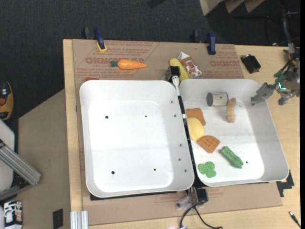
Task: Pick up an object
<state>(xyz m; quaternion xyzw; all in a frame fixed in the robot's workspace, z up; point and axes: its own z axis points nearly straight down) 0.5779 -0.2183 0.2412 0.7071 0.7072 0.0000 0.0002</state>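
— Spotted the gripper (274, 93) yet?

— Found it at the right edge of the frame, just past the upper right rim of the right bin (267, 175). Couldn't tell whether open or closed; too small and cluttered out there. Saw nothing held in it, anyway.

— And the candidates to pick?

— Counted seven in the right bin. Noted a small can (217, 98) lying on its side near the top, with a tan peanut-shaped piece (231, 110) just beside it. Saw a brown slice (194, 114), a yellow lemon (195, 128) and a waffle (208, 143) bunched along the left wall, touching or nearly so. Marked a green pickle (232, 156) and a green leafy bit (207, 169) towards the bottom.

— Left the carrot (129, 64) out?

— Ignored it, and the banana (177, 67) too; both lay on the board above the bins, well apart from the gripper.

— So, judged which one best?

— Favoured the can or the peanut piece: nearest the gripper, with bare floor around them. Reckoned the can likely to roll, so advised closing across its round body, not along its length. Preferred coming straight down and centring before closing. Steered clear of the cluster by the wall: too crowded, too easy to nudge a neighbour or catch the rim.
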